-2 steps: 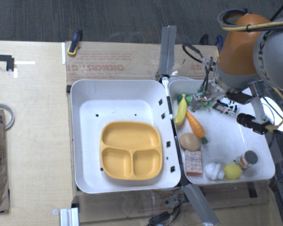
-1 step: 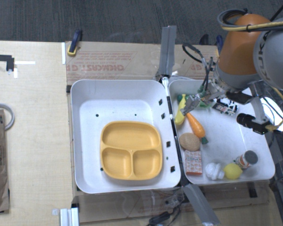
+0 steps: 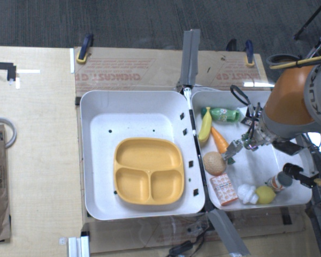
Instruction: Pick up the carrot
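Carrot (image 3: pixel 219 140) in right bin (image 3: pixel 299 199), upper-left part, near dividing edge, between banana (image 3: pixel 205 125) and brown ball (image 3: pixel 214 163). Tool (image 3: pixel 231 153) just right of carrot, grip state unclear. Open floor right of tool.

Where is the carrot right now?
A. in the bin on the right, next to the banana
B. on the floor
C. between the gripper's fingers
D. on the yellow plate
A: the carrot lies in the right bin beside the banana, with the gripper close by.
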